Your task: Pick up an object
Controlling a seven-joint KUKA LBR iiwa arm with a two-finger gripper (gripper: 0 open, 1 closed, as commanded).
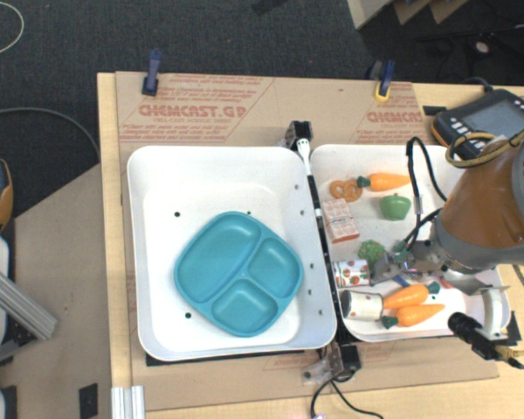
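From my console, the carrots (412, 305) lay in the right bin (349, 157), near its front edge, beside a small white cup (361, 305). The gripper (400, 267) hung just above them by the broccoli (371, 251); I couldn't tell its grip. A teal divided plate (237, 272) sat in the left bin (148, 234).

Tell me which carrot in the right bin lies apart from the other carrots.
The carrot near the bin's far edge, beside the pretzel. The other two lie together at the near edge, by the gripper.
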